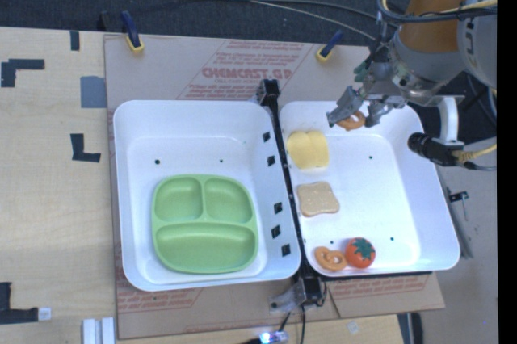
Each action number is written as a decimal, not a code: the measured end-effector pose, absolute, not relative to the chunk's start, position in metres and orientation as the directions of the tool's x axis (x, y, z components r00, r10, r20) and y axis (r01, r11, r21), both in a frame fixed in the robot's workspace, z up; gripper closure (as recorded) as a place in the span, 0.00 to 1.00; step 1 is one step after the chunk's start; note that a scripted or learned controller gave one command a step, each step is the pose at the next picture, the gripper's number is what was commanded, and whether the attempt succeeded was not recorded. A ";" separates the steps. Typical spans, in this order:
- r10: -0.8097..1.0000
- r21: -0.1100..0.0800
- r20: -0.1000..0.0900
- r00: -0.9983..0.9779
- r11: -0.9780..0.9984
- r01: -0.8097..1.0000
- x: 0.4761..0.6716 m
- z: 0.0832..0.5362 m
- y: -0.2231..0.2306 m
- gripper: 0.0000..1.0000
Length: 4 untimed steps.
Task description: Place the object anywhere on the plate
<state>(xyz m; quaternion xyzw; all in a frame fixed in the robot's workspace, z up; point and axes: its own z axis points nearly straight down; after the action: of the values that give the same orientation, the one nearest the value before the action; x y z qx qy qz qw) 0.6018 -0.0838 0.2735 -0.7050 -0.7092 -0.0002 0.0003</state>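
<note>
- The fingers (338,115) of the gripper (353,115) stand a little apart with a small orange piece (352,123) showing between them. I judge it held, though it is too small to name.
- In the camera view, the gripper hangs over the far edge of the right bin (404,173), up and to the right of the green plate (204,224).
- The plate lies in the left bin (133,173), well apart from the gripper, across the black divider (279,173).
- Right of the plate, in the right bin, lie a yellow piece (308,149), a toast slice (317,199), an orange ring (329,258) and a tomato (360,252).
- The coming move turns on this: the plate lies down and left of the fingers, so the carry must cross the divider.
</note>
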 end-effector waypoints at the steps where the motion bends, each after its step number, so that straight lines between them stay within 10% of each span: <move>1: 1.000 -0.003 0.001 -0.006 0.006 1.000 0.593 0.255 -0.033 1.00; 4: 1.000 -0.004 0.000 -0.007 0.007 1.000 0.577 0.233 0.137 1.00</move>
<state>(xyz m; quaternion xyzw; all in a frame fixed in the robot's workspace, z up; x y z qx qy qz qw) 0.5771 0.1367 0.2333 -0.7048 -0.7094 0.0016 0.0015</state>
